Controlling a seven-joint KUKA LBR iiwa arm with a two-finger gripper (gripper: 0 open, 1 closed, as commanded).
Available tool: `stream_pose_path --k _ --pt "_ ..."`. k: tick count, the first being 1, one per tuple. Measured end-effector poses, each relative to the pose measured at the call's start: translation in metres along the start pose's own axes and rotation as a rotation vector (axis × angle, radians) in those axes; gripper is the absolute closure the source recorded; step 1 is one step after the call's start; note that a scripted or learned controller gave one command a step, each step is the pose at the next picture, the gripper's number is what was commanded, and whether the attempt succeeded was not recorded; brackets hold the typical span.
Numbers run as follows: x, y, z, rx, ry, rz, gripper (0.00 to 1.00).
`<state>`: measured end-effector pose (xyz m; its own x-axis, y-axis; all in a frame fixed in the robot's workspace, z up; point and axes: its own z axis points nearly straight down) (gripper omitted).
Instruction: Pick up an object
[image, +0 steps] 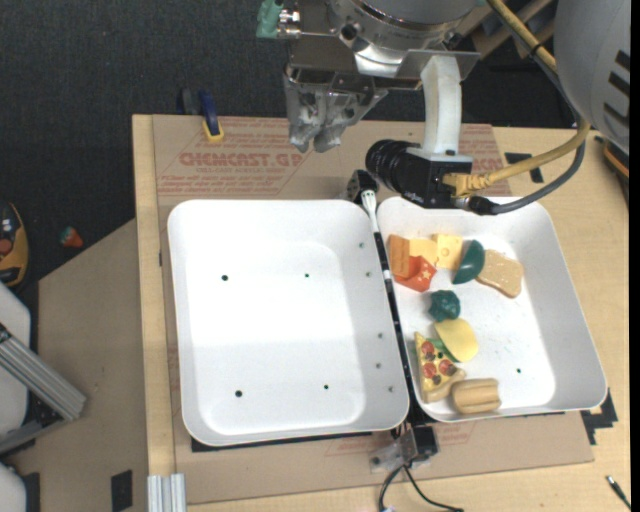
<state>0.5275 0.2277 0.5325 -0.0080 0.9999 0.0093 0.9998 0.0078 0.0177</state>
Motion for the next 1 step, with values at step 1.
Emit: stream_pose_path --k 1 --pt "-0.0022 0.0008 -0.0013 0.014 -0.008 0.005 1.0"
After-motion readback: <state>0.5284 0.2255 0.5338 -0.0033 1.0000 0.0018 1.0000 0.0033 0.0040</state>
